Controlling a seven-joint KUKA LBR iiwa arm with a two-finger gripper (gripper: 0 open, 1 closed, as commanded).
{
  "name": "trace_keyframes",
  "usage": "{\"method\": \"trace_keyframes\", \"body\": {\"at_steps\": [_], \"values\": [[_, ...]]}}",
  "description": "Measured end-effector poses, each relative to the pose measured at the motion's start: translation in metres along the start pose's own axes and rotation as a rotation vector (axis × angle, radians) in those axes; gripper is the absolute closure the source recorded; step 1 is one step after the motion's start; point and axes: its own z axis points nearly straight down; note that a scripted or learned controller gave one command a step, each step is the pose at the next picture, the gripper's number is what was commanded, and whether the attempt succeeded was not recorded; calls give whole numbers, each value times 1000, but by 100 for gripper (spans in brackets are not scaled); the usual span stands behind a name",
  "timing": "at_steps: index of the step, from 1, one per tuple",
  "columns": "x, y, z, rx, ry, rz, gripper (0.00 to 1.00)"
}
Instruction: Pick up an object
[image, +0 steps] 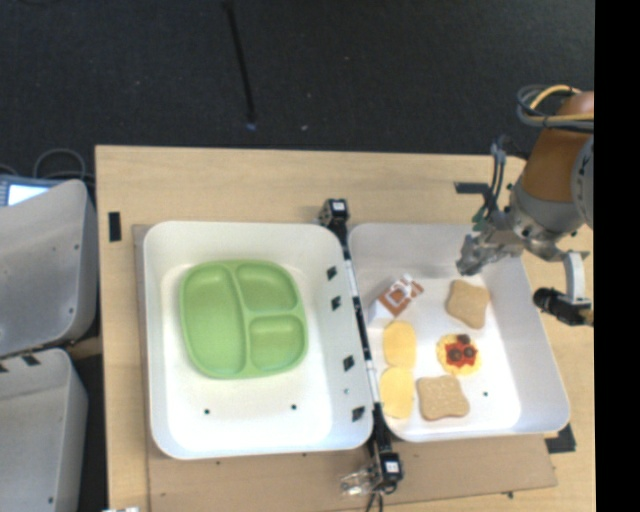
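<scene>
My gripper (474, 256) hovers in the right bin (535, 400) just above the tan bread piece (467, 302), its opening something I cannot tell from here, and I judge a descent now could clip that piece's edge and nudge it away

**Hard to See**

The arm (555, 170) is cut off at the right edge. The gripper (478, 252) tip is too blurry to make out. The small packet (400, 296) has a picture too tiny to read.
</scene>
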Motion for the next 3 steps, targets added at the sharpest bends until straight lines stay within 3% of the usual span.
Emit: {"method": "trace_keyframes", "body": {"at_steps": [1, 2, 3], "values": [[6, 0, -48, -1, 3, -7, 100], [4, 1, -67, 1, 4, -6, 100], [57, -1, -62, 4, 6, -10, 100]]}}
